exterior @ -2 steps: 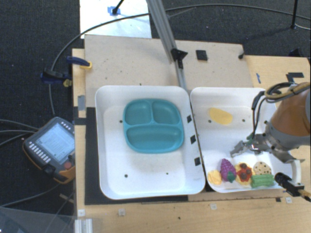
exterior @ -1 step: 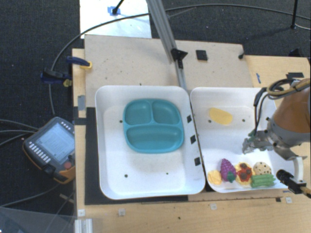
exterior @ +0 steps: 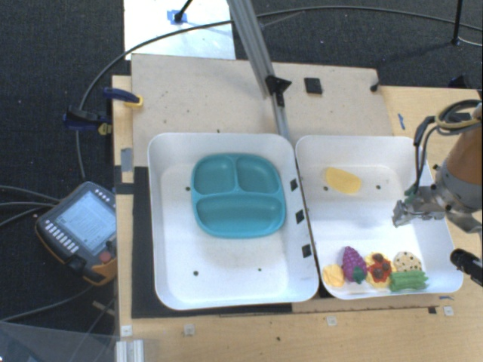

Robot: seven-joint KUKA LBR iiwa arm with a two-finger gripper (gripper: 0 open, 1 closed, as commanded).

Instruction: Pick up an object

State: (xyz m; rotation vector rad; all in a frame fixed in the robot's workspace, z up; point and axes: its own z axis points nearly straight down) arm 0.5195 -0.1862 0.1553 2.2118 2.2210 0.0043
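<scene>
In the right bin, a yellow oval piece lies near the far wall. Along the near wall sits a cluster of toy foods: a small yellow piece, purple grapes, a red and yellow piece, a speckled cookie and a green piece. My gripper hangs over the bin's right side, apart from the cluster and above it in the view. Nothing shows between its fingers.
The left bin holds a teal divided plate. A grey pole slants down to the seam between the bins. A teach pendant and cables lie on the floor at left.
</scene>
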